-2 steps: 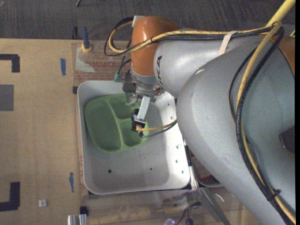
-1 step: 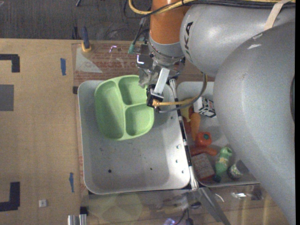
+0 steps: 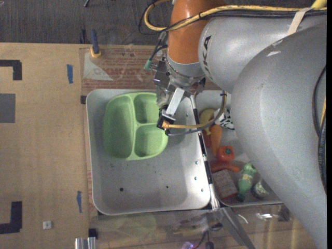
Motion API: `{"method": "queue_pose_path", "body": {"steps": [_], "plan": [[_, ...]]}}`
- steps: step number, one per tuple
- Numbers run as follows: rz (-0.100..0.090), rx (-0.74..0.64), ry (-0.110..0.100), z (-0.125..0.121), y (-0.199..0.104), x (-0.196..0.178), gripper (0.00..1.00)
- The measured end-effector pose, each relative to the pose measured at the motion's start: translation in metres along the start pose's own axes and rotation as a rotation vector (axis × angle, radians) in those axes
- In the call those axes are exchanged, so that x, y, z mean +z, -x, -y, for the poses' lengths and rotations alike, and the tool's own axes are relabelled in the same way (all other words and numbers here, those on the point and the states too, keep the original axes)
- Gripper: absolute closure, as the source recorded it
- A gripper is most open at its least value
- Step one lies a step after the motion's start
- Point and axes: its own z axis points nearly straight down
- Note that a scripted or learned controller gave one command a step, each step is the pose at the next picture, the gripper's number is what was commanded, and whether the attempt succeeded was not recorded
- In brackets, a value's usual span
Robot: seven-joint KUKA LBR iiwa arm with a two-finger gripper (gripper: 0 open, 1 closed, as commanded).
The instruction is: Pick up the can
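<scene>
The claw [image 3: 165, 101] hangs above the green plate [image 3: 124, 128] in the left bin [image 3: 145, 188], its grip impossible to tell; the can, possibly among the right bin's [image 3: 249, 203] clutter, awaits pickup.

Can [image 3: 224, 183]: brownish, seemingly lying on side, lower end of view's right bin [image 3: 249, 204], near inner rim.

Robot lab: taped bench [image 3: 41, 139], white bins [image 3: 150, 188]

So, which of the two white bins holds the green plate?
The bin on the view's left. The plate lies in it, toward the view's top. The other bin holds small mixed items and no plate.
</scene>
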Motion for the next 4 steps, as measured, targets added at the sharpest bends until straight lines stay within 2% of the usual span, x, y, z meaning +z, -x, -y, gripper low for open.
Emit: {"method": "queue_pose_path", "body": {"steps": [1, 2, 3, 4], "plan": [[0.002, 0.187, -0.002, -0.027, 0.045, -0.039, 1.0], [-0.011, 0.228, -0.002, -0.019, 0.1, 0.01, 1.0], [-0.001, 0.271, 0.001, -0.05, 0.115, -0.038, 1.0], [-0.008, 0.266, 0.002, 0.021, 0.114, 0.002, 1.0]]}}
